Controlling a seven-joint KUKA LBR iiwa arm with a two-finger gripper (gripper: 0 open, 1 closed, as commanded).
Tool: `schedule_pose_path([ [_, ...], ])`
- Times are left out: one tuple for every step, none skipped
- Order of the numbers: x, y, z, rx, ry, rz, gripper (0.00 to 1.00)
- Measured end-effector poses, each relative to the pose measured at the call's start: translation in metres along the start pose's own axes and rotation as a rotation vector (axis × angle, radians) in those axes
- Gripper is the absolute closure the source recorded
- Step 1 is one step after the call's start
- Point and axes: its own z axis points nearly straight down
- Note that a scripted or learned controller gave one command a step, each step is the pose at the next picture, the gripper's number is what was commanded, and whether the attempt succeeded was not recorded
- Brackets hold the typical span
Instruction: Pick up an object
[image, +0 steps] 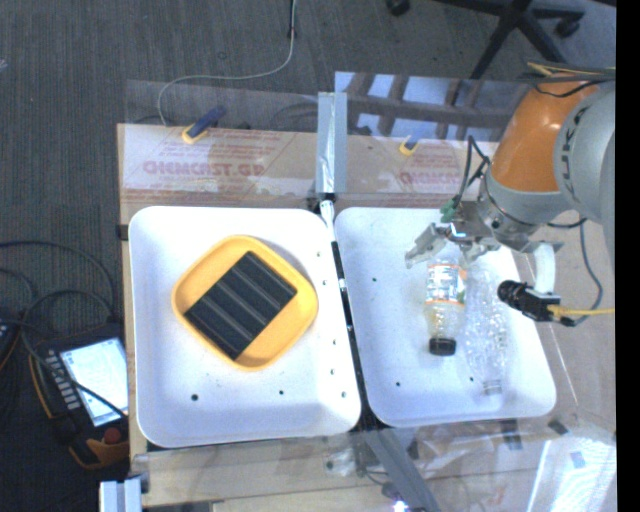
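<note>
Nearest the lens, gripper (447, 238) hangs spread wide, holding nothing, above small bottle (442, 300) in right bin (385, 300). Risk: crumpled clear bottle (486, 330) lies just beside; fingers may snag both.

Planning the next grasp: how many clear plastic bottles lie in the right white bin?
2: a clear plastic bottle with a black cap just under the gripper, and a crumpled clear plastic bottle beside it on its right.
</note>
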Motion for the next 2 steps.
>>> schedule_pose_path([
  [-0.0417, 0.0005, 0.0902, -0.003, 0.000, -0.034, 0.00],
  [-0.0412, 0.0000, 0.0820, -0.001, 0.002, -0.033, 1.00],
])
